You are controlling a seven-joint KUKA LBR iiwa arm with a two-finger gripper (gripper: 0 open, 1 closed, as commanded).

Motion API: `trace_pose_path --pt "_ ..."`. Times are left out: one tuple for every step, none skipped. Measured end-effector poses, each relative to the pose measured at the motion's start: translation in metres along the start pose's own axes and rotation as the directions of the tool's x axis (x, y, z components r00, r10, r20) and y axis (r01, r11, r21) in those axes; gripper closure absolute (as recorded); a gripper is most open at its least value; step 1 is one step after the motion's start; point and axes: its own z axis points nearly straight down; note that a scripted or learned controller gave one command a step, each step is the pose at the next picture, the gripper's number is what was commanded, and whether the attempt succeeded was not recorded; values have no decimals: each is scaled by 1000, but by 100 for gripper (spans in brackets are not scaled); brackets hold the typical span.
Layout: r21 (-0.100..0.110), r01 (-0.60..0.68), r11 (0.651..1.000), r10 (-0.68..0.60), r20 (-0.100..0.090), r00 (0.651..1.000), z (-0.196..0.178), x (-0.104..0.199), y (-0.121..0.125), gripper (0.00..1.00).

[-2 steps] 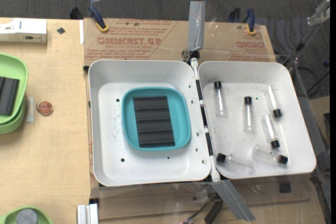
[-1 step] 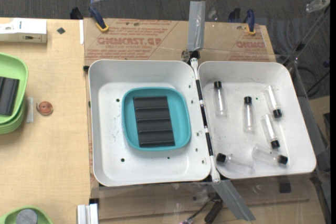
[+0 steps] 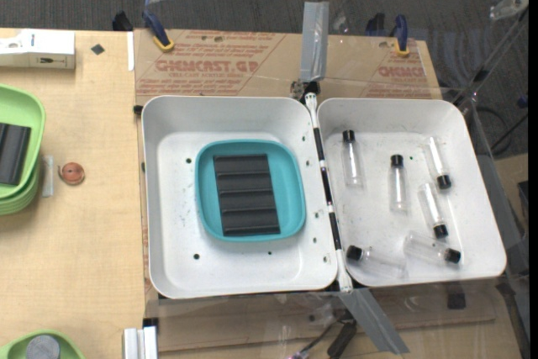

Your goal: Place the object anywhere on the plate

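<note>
Vials (image 3: 397,181), clear with black caps, lie scattered in the right bin (image 3: 471,139); the teal plate (image 3: 206,189) sits mid left bin (image 3: 168,265). Pincer state: cannot tell.

Green tray (image 3: 18,154) cut by left edge; clear vials (image 3: 382,263) indistinct

One fixed camera looks down (at a slant) on both bins (image 3: 160,206).
</note>
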Motion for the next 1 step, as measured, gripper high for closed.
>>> trace_pose_path --pt "0 0 1000 0 0 1000 0 0 0 0"
